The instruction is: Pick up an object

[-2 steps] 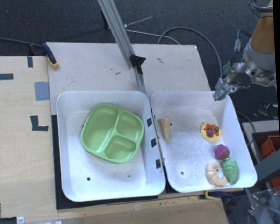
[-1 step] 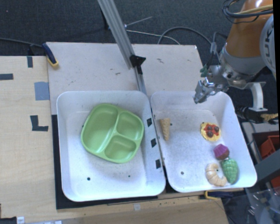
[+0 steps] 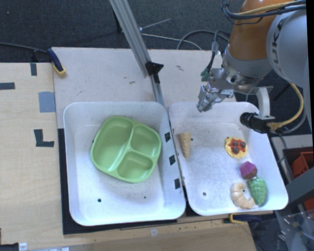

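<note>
Croissant (image 3: pixel 241 195) lies nearest you; cone (image 3: pixel 185 144), long axis front-to-back, sits forward-left of gripper (image 3: pixel 205 104); finger state: cannot tell.

The pale wooden counter (image 3: pixel 102 73) carries two shallow white bins touching side by side, the left bin (image 3: pixel 75 168) and the right bin (image 3: pixel 203 198), near its front edge.

I see the bench from one camera fixed above it, looking down at a slant. It stands far enough to take in both bins, the left bin (image 3: pixel 75 168) and the right bin (image 3: pixel 213 198), side by side with bench around them. The arm (image 3: pixel 262 33) enters from the right side.
</note>
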Action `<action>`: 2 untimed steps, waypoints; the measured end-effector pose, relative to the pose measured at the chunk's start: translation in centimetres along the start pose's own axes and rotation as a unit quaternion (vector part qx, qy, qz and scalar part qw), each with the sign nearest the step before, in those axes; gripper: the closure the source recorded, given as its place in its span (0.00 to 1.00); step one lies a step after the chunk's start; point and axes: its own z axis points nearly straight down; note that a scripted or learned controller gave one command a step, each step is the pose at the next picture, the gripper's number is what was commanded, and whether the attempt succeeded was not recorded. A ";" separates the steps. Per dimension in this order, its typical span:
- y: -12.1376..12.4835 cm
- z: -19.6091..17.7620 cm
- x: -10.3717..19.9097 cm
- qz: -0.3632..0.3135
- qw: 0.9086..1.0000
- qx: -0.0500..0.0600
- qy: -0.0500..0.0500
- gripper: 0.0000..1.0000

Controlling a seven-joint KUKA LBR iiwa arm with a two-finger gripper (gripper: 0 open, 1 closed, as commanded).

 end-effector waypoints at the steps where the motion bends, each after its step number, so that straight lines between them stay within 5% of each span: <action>1: 0.7 0.5 5.4 0.000 1.000 0.000 0.000 1.00; 2: 3.1 2.6 10.5 0.000 1.000 0.001 0.000 1.00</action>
